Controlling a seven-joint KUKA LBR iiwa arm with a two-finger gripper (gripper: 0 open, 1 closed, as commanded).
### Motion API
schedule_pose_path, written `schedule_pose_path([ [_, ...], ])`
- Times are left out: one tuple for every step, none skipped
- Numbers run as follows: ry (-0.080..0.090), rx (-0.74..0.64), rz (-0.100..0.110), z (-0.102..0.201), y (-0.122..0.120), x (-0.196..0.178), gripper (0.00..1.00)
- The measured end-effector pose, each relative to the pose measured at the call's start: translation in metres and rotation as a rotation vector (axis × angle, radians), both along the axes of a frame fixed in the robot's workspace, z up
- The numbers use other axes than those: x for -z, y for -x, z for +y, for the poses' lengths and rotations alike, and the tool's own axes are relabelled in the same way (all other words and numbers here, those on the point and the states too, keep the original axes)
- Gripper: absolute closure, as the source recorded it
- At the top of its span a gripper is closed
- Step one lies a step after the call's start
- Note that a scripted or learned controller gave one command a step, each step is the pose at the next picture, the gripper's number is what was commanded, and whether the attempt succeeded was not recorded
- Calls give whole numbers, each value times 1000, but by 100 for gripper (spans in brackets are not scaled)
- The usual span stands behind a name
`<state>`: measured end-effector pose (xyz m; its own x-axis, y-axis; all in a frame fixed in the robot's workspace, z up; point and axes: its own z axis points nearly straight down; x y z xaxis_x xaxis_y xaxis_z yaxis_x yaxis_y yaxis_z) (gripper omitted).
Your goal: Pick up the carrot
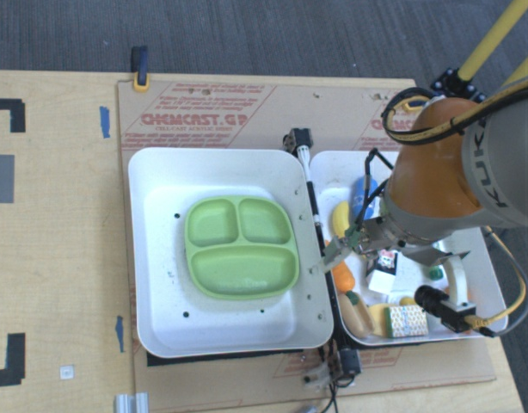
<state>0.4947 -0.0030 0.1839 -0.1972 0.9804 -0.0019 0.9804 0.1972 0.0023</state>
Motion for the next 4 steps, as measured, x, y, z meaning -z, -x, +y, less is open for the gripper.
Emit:
schedule_pose_path([
  [-4, 52, 8, 23, 16, 0, 0],
  [1, 381, 1, -44, 5, 0, 0],
  [-5, 302, 9, 31, 16, 0, 0],
  [0, 639, 3, -27, -11, 0, 0],
])
